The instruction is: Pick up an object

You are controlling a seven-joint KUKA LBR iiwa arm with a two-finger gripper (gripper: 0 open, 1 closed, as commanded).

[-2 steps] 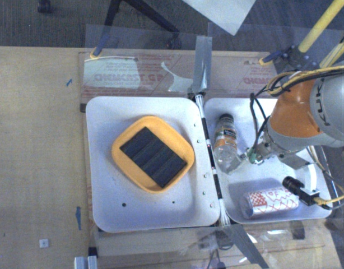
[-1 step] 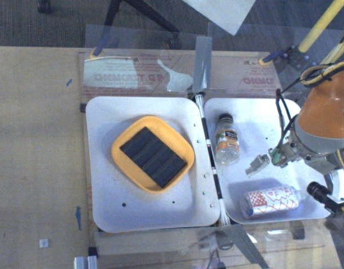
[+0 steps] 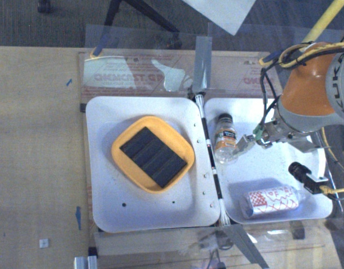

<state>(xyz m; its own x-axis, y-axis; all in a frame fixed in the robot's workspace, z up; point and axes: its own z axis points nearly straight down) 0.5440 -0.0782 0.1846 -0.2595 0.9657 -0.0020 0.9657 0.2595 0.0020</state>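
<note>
**Reaching at the bottle in the right bin**

Seeing the gripper (image 3: 246, 144) just beside the small clear bottle (image 3: 224, 139), which lies against the right bin's (image 3: 273, 167) left wall. We can't tell the finger spacing from this angle. The red-patterned can (image 3: 271, 200) lies near that bin's front edge, well apart from the bottle. The yellow tray with its dark insert (image 3: 153, 153) is in the left bin (image 3: 105, 206).
</note>
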